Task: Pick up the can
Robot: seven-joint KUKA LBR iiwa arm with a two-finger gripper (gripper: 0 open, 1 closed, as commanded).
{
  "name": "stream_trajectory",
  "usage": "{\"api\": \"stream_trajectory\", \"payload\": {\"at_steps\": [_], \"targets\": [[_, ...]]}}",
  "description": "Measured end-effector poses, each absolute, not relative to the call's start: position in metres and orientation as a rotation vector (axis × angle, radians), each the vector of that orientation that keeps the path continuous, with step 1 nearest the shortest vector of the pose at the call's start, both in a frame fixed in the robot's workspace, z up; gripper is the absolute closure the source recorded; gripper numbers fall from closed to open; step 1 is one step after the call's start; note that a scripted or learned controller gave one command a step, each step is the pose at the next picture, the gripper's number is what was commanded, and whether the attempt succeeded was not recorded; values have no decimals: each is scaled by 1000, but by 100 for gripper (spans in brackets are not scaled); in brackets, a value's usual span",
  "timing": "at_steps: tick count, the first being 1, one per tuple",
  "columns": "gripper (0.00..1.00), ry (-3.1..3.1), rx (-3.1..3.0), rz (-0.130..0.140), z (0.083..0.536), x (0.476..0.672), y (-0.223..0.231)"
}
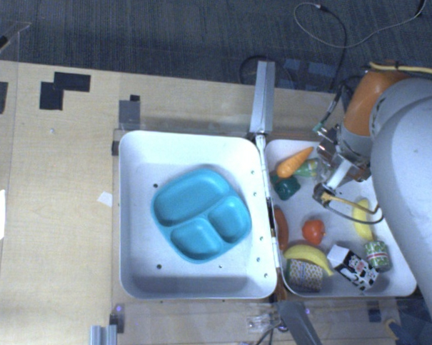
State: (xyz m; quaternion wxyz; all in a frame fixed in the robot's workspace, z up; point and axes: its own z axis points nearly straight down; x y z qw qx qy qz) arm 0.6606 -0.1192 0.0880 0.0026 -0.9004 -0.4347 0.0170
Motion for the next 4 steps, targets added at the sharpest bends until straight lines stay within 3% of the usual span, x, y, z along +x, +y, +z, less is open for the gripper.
{"api": "stream_trajectory", "payload": {"at_steps": [1, 2, 3, 4], "targets": [[100, -1440, -2768, 37, 87, 659, -129], [100, -912, -3008, -9, 187, 670, -45], [0, -914, -3008, -8, 186, 670, -45], [0, -914, -3008, -8, 186, 670, -45]]}}
